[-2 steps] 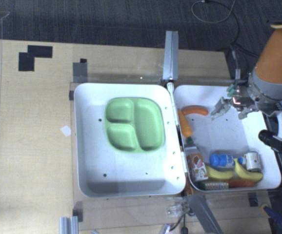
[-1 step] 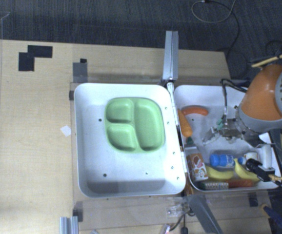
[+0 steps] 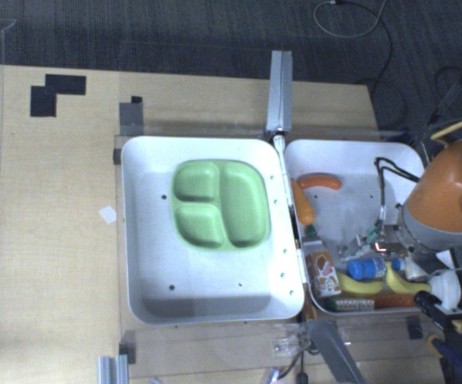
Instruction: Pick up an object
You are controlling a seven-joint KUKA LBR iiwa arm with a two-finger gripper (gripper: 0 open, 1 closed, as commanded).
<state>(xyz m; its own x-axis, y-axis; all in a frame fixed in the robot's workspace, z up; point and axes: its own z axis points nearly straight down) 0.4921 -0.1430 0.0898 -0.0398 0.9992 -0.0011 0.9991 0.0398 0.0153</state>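
Here the wooden bench (image 3: 55,238) carries two shallow white bins side by side, parted by a grey metal rail (image 3: 280,94). The left bin (image 3: 147,286) holds a green tray (image 3: 219,204) with three compartments, lying flat near its middle. The right bin (image 3: 351,162) is crowded along its near side. The arm (image 3: 448,194), its orange band showing, reaches in from the right and hangs over the right bin's near right part. The gripper (image 3: 377,242) sits low among the clutter, just above a blue object (image 3: 364,270), and whether it is spread or closed cannot be told, since wires and small parts blur that spot. A yellow banana (image 3: 359,286) lies along the near wall, touching the blue object. A second yellow piece (image 3: 403,280) lies just to the banana's right. A small printed packet (image 3: 322,272) rests in the near left corner. An orange carrot-like piece (image 3: 303,204) lies against the left wall, and a sausage-shaped orange-red piece (image 3: 320,182) lies near the far left corner, well apart from the gripper.
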